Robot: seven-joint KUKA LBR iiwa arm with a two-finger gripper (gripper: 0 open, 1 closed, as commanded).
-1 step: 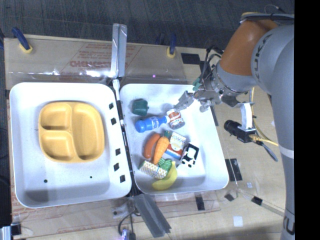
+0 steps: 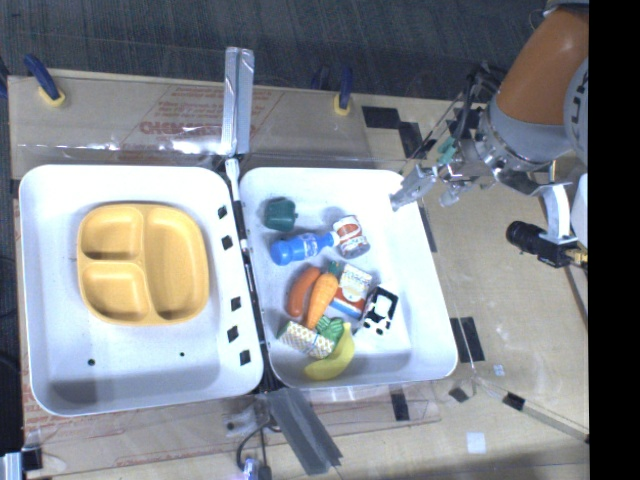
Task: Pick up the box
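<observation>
your hand (image 2: 408, 190) sits above the far right corner of the right bin (image 2: 425, 298), just over its rim, with the grey arm (image 2: 540, 78) and its orange band reaching in from the right side of the bench (image 2: 520, 308). you cannot tell from this view whether the hand is released or clenched; nothing shows between its tips.

the box (image 2: 355, 286), a small carton with a red and white face, lies in the middle of the right bin, well apart from your hand. it touches the carrot (image 2: 321, 298) on its left and a black and white marker block (image 2: 379, 309) on its right. a can (image 2: 350, 236) lies just beyond it toward the far edge, beside a blue bottle (image 2: 298, 248) and a green pepper (image 2: 279, 211). at the near edge a banana (image 2: 334, 360) curls next to a small patterned packet (image 2: 306, 339).

the left bin (image 2: 40, 298) holds a yellow divided tray (image 2: 143, 261) near its middle.
</observation>
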